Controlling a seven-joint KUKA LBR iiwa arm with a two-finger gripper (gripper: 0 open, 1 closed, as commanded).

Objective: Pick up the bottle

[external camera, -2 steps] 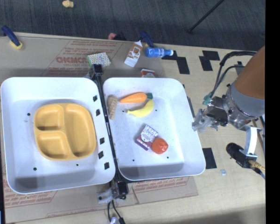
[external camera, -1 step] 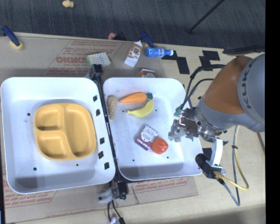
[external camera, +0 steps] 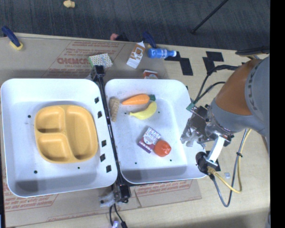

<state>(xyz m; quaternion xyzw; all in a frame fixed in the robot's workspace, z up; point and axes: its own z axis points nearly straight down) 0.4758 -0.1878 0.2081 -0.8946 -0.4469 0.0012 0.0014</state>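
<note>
A small blue bottle [external camera: 160, 53] lies on its side on the cardboard behind the right bin [external camera: 178, 87], outside both bins. Inside the right bin are a carrot [external camera: 136, 99], a banana [external camera: 145, 111], a tan ridged piece [external camera: 114, 108] by the left wall, and a purple-and-white item [external camera: 150, 139] touching a red round piece [external camera: 162, 148]. My gripper [external camera: 191, 135] hangs at the right bin's right rim, level with the red piece and to its right, far from the blue bottle. Nothing shows in its grasp.
The left bin [external camera: 14, 94] holds a yellow divided plate [external camera: 65, 132]. Small cartons [external camera: 136, 55] and a patterned packet [external camera: 100, 59] lie on the cardboard behind the bins. Cables [external camera: 228, 184] trail below the wrist at the right.
</note>
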